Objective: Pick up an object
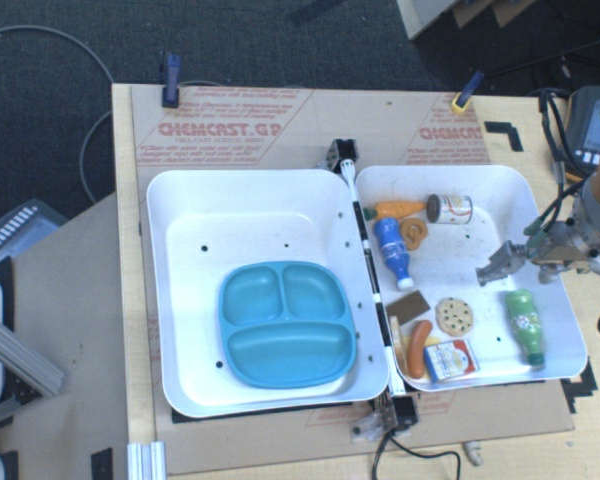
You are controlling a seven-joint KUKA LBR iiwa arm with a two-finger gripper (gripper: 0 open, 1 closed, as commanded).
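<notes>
We saw the gripper (502, 265) reaching in from three o'clock, low over the right bin (510, 183), its grey fingers (492, 272) pointing toward nine o'clock. Nothing lay between them, though we could not tell how far apart they stood.

The things to pick from sat in that right bin. At about five o'clock from the gripper, just beside it, lay a green bottle (525, 325), its cap toward twelve. At eight o'clock from the gripper sat a round cookie (453, 316), and beyond it a brown block (410, 306) near the bin's left wall. Below those — toward six — a small carton (449, 360) lay beside a sausage (417, 346). Up toward eleven o'clock we saw a can (450, 208) on its side, an orange carrot (398, 209) to its left, a ring-shaped pastry (414, 233) under them and a blue bottle (391, 251) tilted along the left wall.

The left bin (180, 208) held a blue divided plate (286, 323), set toward its five o'clock corner. Both bins rested side by side, touching, on the counter (230, 128), which carried red printed lettering along its twelve o'clock edge.
</notes>
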